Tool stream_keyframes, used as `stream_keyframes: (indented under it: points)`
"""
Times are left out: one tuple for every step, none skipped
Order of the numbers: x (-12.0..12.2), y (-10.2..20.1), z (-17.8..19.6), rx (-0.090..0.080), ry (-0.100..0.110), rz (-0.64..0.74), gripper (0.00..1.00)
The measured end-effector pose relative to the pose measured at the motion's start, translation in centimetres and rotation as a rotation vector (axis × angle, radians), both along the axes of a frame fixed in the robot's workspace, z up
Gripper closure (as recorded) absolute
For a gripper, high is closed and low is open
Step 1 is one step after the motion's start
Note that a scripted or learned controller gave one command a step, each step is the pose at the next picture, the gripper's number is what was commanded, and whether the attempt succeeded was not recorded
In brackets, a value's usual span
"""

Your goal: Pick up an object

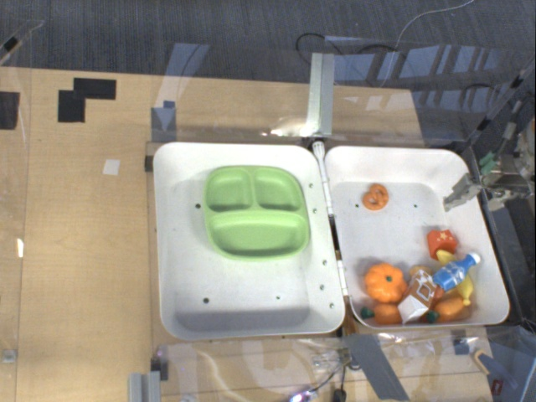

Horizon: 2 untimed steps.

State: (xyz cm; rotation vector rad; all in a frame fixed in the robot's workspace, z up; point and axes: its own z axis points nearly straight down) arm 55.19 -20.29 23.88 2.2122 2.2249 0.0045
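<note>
Viewing the camera view, I am seeing the gripper poised at the right bin's far right rim, carrying nothing; I cannot tell its state. Approach is underway. Next, I am targeting the pretzel, lying isolated mid-bin.

Green tray, orange pumpkin, white bins.

Grey metal claw with dark struts and cabling at the view's right edge.
</note>
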Motion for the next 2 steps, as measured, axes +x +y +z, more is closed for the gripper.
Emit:
stream_keyframes:
  points:
    - [-4.1,-0.2,-13.8,0.002,-0.001,-0.163,0.00]
    - [-2.1,0.8,-15.0,0.005,-0.005,-0.429,0.00]
